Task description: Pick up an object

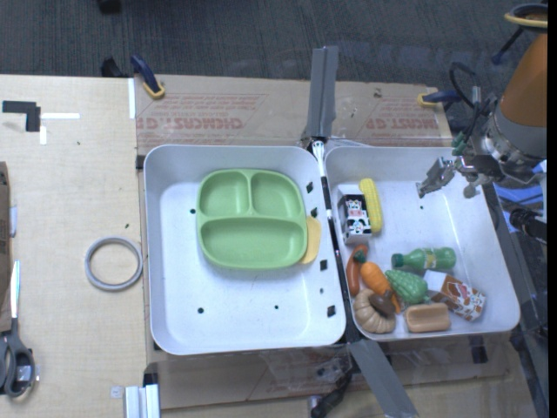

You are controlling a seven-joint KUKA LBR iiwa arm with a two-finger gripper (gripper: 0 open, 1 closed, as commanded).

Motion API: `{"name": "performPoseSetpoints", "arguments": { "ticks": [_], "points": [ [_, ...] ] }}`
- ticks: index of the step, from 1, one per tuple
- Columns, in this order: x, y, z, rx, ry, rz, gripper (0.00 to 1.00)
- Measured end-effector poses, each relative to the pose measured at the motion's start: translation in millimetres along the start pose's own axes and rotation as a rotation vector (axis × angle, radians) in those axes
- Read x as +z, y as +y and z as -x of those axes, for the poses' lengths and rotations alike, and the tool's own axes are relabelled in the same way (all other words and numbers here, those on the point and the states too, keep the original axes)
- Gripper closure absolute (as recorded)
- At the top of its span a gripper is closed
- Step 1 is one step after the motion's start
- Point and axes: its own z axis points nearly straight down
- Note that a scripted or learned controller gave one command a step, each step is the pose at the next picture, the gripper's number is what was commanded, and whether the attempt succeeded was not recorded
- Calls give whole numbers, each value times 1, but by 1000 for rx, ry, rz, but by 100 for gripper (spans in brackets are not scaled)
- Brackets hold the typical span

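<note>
Pale wooden bench (70, 172) under two white bins, green divided plate (252, 219) in the left bin (165, 259), toy food heaped at the right bin's (487, 233) near edge, yellow corn (371, 204) beside a small carton (354, 215), my pincer (448, 178) hovering above the far right corner, fingers seemingly parted, holding nothing.

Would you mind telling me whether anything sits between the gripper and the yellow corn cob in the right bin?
Nothing visible does. The gripper hovers near the upper right of the right bin, and bare white floor lies between it and the corn cob. The cow-print carton lies on the cob's far side.
</note>
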Motion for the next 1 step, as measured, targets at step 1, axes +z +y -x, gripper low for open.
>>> {"name": "performPoseSetpoints", "arguments": {
  "ticks": [1],
  "points": [
    [0, 0, 0, 0, 0, 0, 0]
  ]
}}
